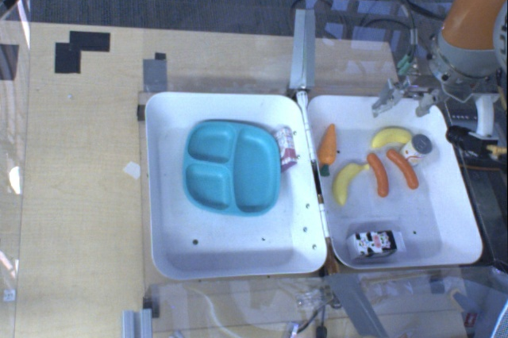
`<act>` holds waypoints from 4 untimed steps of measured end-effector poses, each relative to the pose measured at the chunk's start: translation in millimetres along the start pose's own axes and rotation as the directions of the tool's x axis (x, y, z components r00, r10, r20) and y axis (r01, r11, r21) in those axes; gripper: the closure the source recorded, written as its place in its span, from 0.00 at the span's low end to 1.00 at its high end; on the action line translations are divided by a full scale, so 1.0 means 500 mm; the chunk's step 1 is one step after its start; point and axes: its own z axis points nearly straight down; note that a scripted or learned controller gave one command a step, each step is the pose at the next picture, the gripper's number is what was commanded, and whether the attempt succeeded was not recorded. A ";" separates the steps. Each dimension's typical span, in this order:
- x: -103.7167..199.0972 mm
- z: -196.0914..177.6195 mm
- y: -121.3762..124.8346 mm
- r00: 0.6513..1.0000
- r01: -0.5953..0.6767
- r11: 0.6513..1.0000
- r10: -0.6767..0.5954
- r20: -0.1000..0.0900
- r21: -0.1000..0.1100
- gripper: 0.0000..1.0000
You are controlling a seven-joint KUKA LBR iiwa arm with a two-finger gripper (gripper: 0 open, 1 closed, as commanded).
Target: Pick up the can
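The table carries two white bins side by side: the left bin holds a blue divided plate with the can lying on its side just beside the plate's right edge, against the bin's right wall. The right bin holds two bananas, two sausages, a carrot and a small dark box. The pincer hovers over that bin's far edge, fingers spread and gripping nothing, well apart from the can.

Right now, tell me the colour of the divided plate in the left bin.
Teal blue; the divided plate shows clearly in the camera view.
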 end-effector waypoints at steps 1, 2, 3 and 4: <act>-0.053 0.263 0.060 0.999 -0.032 0.999 0.032 0.001 0.001 0.00; -0.120 0.288 0.062 0.997 -0.075 0.997 0.075 0.002 -0.003 0.00; -0.117 0.261 0.068 0.998 -0.069 0.998 0.069 0.004 -0.010 1.00; -0.021 -0.019 0.064 0.994 -0.113 0.994 0.113 0.001 -0.004 1.00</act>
